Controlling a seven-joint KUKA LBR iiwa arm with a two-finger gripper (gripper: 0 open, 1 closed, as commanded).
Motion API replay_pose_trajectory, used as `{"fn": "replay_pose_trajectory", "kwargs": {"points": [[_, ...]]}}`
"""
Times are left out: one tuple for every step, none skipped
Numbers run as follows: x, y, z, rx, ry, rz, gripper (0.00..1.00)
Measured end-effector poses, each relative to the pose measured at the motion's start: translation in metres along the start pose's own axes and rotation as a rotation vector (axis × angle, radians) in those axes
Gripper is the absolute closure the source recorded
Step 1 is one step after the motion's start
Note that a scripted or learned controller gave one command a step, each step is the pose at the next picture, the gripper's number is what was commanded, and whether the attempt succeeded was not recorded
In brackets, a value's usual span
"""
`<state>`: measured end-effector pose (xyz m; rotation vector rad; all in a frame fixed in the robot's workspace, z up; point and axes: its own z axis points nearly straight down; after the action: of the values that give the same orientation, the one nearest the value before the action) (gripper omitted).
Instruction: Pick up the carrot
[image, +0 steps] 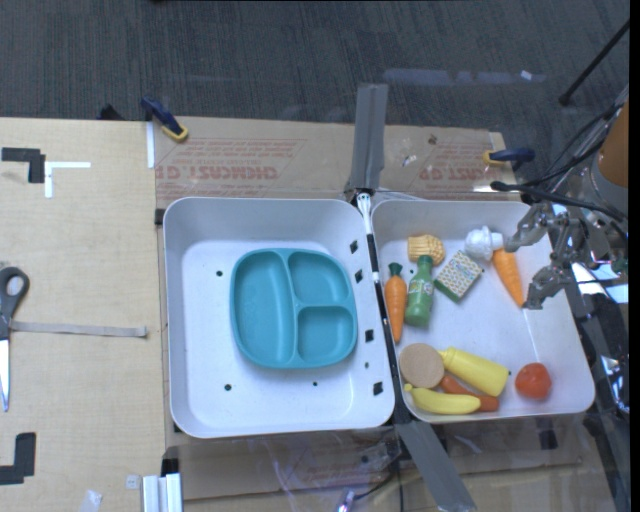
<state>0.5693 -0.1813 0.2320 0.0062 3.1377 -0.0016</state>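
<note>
Two carrots lie in the right bin (570, 330). One carrot (508, 277) is plain orange and lies near the bin's right side, pointing toward the front. The other carrot (395, 302) has a green top and lies along the bin's left wall. My gripper (532, 263) reaches in from the right, open, with one fingertip (522, 236) behind and one (538, 291) in front. The plain orange carrot lies just left of the gap between the fingertips, and nothing is held.
The right bin also holds corn (425, 247), a green bottle (420, 292), a speckled box (459, 275), a white piece (482, 241), a tomato (534, 381), a yellow bottle (475, 370), a banana (445, 402) and a brown disc (422, 366). A teal divided plate (295, 307) sits in the left bin.
</note>
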Motion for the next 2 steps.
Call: {"fn": "replay_pose_trajectory", "kwargs": {"points": [[-0.053, -0.025, 0.100, 0.000, -0.001, -0.114, 0.00], [-0.069, -0.032, 0.111, 0.000, -0.008, -0.061, 0.00]]}}
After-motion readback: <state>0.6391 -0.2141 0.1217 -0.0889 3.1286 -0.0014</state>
